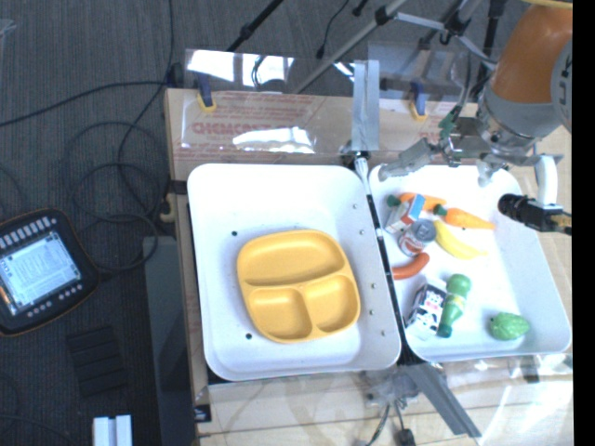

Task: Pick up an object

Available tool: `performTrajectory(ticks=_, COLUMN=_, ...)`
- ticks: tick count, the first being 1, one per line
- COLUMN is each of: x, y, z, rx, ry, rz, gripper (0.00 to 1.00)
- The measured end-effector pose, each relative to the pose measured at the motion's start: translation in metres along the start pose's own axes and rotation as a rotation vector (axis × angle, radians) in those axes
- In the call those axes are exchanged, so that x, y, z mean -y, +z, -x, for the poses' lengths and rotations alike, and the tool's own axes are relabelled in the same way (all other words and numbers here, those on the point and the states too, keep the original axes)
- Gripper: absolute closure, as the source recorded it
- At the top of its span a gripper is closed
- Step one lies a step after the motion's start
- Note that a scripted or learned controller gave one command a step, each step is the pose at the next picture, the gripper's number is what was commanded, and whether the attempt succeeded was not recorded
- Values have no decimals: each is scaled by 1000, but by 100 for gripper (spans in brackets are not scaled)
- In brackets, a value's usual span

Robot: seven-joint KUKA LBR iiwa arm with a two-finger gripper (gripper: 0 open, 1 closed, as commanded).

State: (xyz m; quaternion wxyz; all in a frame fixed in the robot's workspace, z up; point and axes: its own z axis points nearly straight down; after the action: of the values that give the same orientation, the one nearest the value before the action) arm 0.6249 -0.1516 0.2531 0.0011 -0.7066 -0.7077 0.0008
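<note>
The right bin (548, 286) holds several small toys. Near its far side lie an orange carrot (462, 217), a yellow banana (461, 242) and a round grey-and-orange toy (420, 232). A red sausage (410, 266) lies by the left wall. Toward the front stand a green bottle (454, 303), a black-and-white carton (427, 308) and a green leafy piece (509, 324). My gripper (485, 156) hangs over the bin's far edge, above and behind the toys, below the orange band on the arm. Nothing is seen in its grasp.
The left bin (214, 249) bears a yellow three-compartment plate (297, 282). A metal divider post (365, 110) rises between the bins at the back. A black cylinder on a white bracket (528, 209) sticks out over the right bin's right side. A pendant (37, 268) lies on the floor at left.
</note>
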Motion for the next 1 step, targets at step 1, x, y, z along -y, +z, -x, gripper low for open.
performTrajectory(ticks=1, x=0, y=48, z=73, rx=2, ry=65, rz=-1, gripper=0)
